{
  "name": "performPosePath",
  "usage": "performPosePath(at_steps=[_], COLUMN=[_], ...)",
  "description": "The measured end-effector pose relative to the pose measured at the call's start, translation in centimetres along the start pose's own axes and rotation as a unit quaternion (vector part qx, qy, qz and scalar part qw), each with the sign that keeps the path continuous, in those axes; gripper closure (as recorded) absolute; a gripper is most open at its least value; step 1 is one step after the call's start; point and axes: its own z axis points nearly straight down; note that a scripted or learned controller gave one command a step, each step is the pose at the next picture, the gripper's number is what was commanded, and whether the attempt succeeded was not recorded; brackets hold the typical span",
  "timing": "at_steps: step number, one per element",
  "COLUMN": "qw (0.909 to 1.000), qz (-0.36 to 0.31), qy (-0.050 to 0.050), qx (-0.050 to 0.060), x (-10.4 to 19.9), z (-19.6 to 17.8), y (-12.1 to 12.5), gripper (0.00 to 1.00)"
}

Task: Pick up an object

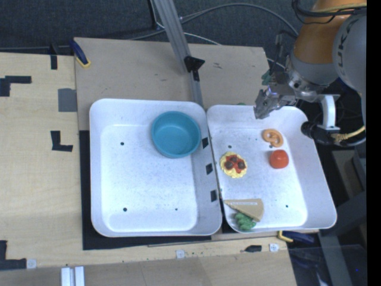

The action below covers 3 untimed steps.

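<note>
my gripper (264, 108) sits over the back edge of the right bin (309, 210), up near its far rim, nothing between the fingers as far as I can judge; can't tell if they're open or shut from this angle

candidates, all in the right bin: pretzel (272, 137) closest, just in front of me; red tomato-like ball (278, 158) right below it; small pizza-like disc (233, 164) toward the bin's left wall; sandwich wedge (246, 207) with a green leafy bit (243, 221) at the near edge

I'd take the pretzel: shortest move. come straight down, centre on it, fingers across the narrow side. the ball touches or nearly touches it, so keep clear of that side or it'll roll

left bin (113, 210) holds a blue bowl (175, 134) at its back right. bins are white, speckled, shallow, on a tan bench (36, 177); a grey metal pole (172, 25) slants in behind
</note>
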Motion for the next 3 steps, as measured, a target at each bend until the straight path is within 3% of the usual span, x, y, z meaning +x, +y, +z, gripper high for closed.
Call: performPosePath(at_steps=[2, 3], qw=[1.0, 1.0], qz=[-0.002, -0.002], qy=[0.001, 0.001], qx=[0.001, 0.002], x=[9.7, 15.2], z=[-0.8, 0.9], y=[-2.4, -4.2], gripper=[1.0, 1.0])
